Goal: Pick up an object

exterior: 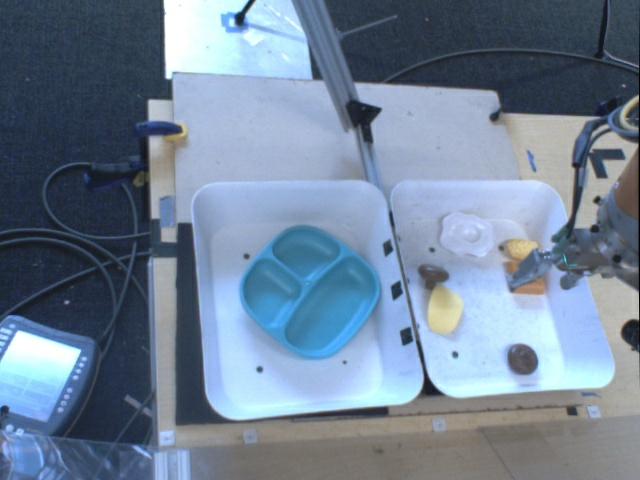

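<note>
Gripper (528,271) low over an orange block (530,284) in the right bin (575,353); finger spread unclear.
Best to centre over the block, clear of the neighbouring yellow piece (518,249).

Tool (527,273) low at right, wrist angled leftward
</note>
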`<state>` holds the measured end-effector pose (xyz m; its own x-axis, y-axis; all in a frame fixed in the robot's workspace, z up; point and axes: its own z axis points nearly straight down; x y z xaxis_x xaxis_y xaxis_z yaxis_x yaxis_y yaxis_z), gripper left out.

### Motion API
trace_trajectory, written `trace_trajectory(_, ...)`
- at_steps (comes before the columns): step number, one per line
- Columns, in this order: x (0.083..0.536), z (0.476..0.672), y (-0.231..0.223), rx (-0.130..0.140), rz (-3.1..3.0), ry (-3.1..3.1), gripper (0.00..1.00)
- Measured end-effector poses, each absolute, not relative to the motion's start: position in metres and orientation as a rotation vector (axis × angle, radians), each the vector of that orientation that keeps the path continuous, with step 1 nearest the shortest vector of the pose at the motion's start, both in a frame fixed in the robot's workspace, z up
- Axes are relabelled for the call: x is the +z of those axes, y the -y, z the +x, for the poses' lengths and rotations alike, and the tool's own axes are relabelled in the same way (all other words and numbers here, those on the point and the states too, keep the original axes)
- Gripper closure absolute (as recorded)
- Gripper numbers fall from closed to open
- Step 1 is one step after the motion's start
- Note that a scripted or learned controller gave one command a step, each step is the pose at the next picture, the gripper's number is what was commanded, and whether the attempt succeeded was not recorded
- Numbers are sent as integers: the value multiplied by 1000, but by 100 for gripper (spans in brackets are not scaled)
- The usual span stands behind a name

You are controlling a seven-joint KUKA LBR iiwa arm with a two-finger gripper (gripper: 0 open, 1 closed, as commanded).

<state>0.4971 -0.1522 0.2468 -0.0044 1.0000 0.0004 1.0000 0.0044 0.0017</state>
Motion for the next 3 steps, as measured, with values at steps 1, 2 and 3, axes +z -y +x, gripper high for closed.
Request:
trace_trajectory(1, 247, 497, 152, 3, 2217, -2224, 0)
trace_trajectory(2, 189, 495, 143, -2, 2223, -2225, 0)
trace_trajectory(3, 146, 496, 147, -2, 2223, -2224, 0)
